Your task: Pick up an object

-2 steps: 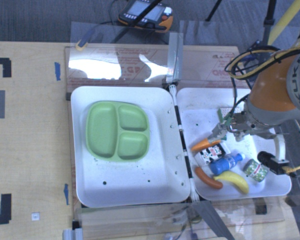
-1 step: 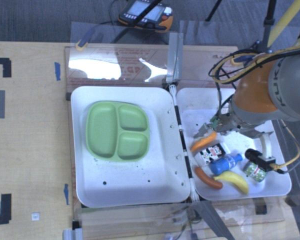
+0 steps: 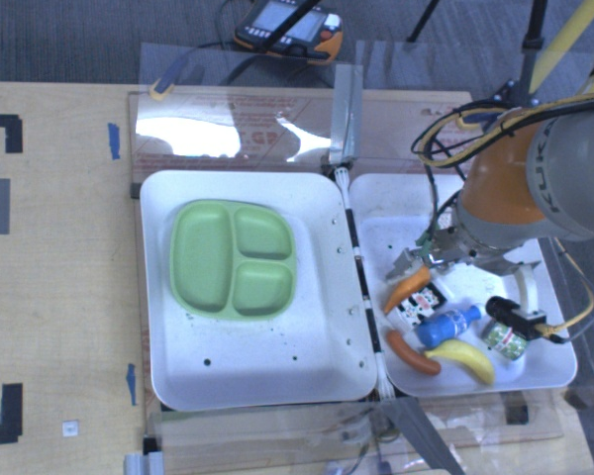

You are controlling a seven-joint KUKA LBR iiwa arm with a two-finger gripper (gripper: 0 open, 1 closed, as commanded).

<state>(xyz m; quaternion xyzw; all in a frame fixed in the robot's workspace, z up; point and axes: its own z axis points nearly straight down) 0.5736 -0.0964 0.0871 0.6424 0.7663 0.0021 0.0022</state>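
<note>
Camera view: my gripper (image 3: 423, 255) above small orange plastic carrot (image 3: 408, 290); finger state unclear. Carrot light, rigid, slippery; grab mid-body.

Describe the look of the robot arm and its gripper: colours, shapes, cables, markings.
The arm is a thick, rounded grey body with dark lettering on its side and a broad orange band above the wrist. Black and yellow cables loop alongside it. The gripper is a small metallic grey assembly.

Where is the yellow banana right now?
The banana lies in the right bin, near its front edge, just below the blue bottle and right of the red sausage.
</note>
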